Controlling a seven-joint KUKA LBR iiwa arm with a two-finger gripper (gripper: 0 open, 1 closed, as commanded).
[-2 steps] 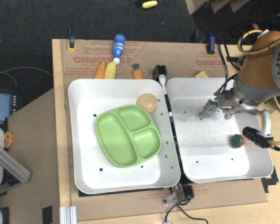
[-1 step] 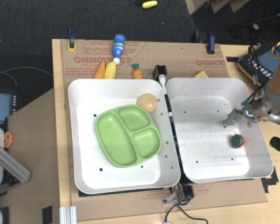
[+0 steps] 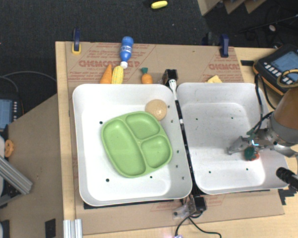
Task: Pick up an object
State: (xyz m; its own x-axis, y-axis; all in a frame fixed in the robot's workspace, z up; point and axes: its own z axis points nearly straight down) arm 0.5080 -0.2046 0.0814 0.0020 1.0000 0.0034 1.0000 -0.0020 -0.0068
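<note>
The gripper (image 3: 244,148) sits low in the right bin (image 3: 213,133) beside a small green object (image 3: 250,154), its grasp state impossible to tell, so the pick looks unfinished.

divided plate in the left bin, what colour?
Light green; the three-compartment plastic plate shows clearly in the camera view, lying in the left white bin.

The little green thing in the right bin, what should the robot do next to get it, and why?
Probably close the fingers and lift a little. The gripper is low in the right bin, right at the small green object, which seems to sit at its fingertips. Whether it is actually gripped is unclear, so a short test lift would show.
</note>
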